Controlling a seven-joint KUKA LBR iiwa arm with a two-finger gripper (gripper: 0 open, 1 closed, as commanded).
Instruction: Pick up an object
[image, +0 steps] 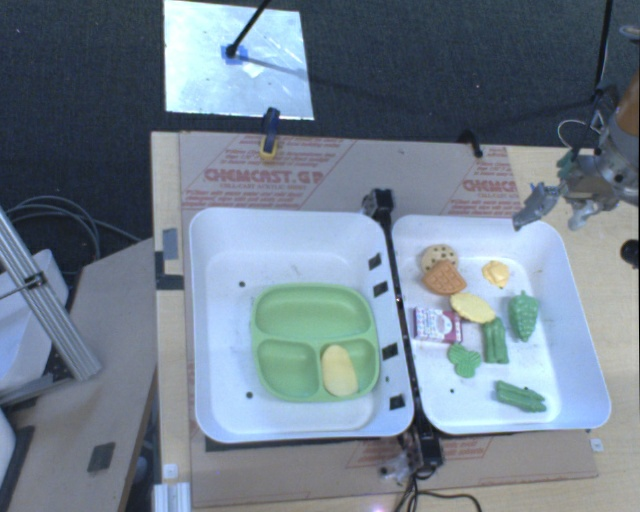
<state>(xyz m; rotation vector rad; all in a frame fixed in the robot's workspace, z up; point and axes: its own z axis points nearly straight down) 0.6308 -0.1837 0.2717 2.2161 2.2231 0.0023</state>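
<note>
My gripper (555, 212) hangs above the far right corner of the right bin (580, 340), open, with nothing between its fingers. Several toy foods lie in that bin: a brown cookie (437, 257), an orange piece (444, 279), a small yellow piece (496, 272), a longer yellow piece (473, 307), a bumpy green piece (522, 315), a pink and white packet (436, 325) and green vegetables (520, 396). All of them lie below and to the left of the gripper, apart from it.
The left bin (220, 300) holds a green divided tray (310, 320) with a yellow oval (340, 371) in its lower right compartment. A black hinge strip (392, 300) runs between the bins. A shiny metal sheet (238, 58) lies beyond the bench.
</note>
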